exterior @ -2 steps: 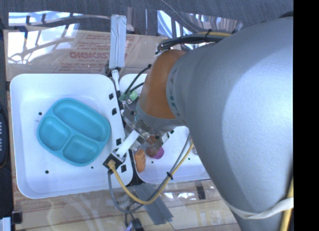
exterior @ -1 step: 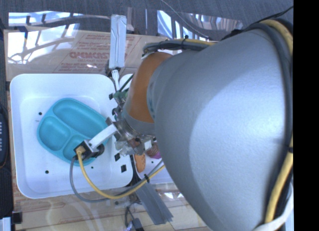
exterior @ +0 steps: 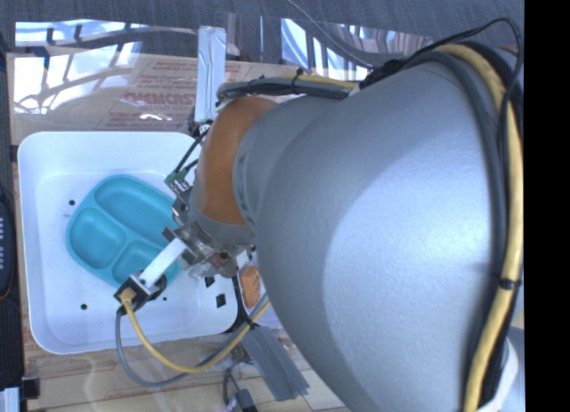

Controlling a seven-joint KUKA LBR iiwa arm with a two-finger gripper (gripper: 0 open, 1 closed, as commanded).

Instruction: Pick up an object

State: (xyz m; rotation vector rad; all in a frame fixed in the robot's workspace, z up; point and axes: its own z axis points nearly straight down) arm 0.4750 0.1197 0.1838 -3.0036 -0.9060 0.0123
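Note:
A light blue divided plate (exterior: 120,228) lies flat in the left white bin (exterior: 40,312), a little left of the bin's middle. My arm reaches in from the right, and its orange band (exterior: 218,170) hangs over the bin's right side. Below the band, the wrist and gripper (exterior: 198,257) sit just above the plate's right edge. A white part with a black tip (exterior: 142,284) sticks out from the wrist toward the lower left, over the plate's lower right corner. I see nothing held.
The grey arm body (exterior: 383,241) covers the right bin. A small orange-brown thing (exterior: 251,286) peeks out under the arm. A yellow cable (exterior: 169,357) loops over the bin's front rim. Printed cardboard (exterior: 134,90) and a metal upright (exterior: 211,68) stand behind.

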